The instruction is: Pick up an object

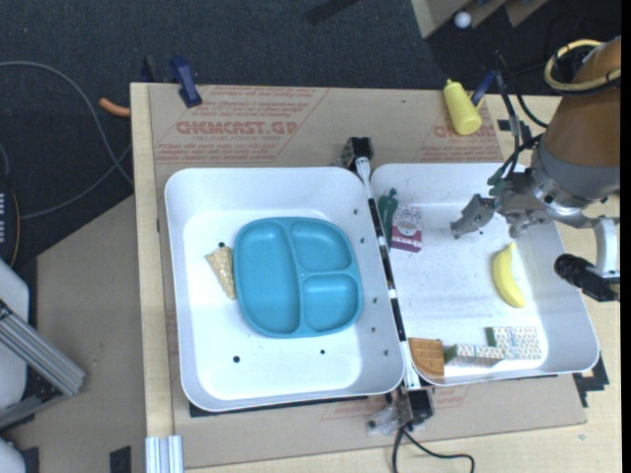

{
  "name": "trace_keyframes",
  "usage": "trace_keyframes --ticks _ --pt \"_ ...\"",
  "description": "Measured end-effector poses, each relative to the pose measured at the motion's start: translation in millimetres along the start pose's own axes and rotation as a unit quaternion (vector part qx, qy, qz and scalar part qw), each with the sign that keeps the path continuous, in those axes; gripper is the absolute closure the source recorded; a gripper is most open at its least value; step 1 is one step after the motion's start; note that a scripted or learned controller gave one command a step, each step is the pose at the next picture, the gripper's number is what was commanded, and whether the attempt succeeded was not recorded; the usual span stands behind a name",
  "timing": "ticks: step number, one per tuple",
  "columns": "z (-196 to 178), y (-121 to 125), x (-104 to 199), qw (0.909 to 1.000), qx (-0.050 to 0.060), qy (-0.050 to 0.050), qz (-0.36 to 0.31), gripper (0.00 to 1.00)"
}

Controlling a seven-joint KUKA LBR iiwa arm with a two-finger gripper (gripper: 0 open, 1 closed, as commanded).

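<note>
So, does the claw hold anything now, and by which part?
Nothing is held: the claw hangs open above the right bin, apart from the banana.

We can read red print on the brown cardboard sheet lying under the two bins: large letters along its far edge that look like "CHEMCAST GP", with finer red lines above and below that are too small for us to make out. The same red print recurs, partly covered, near the yellow bottle.
</note>
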State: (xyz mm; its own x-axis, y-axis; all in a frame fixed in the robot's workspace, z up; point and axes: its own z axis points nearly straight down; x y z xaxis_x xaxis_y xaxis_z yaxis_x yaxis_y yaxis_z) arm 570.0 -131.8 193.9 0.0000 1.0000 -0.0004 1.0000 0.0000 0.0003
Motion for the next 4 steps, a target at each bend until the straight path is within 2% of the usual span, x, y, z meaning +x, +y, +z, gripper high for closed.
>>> trace_keyframes --ticks 1,2,3,4 --pt "22.1 -11.0 -71.4 1.0000 0.002 0.000 0.001 0.00" --pt "109.8 -19.1 -71.6 1.0000 0.001 0.000 0.000 0.00" --pt "99.3 -18.3 -71.7 1.0000 -0.001 0.000 0.001 1.00" --pt "109.4 18.0 3.0 1.0000 -0.001 0.000 0.000 1.00"
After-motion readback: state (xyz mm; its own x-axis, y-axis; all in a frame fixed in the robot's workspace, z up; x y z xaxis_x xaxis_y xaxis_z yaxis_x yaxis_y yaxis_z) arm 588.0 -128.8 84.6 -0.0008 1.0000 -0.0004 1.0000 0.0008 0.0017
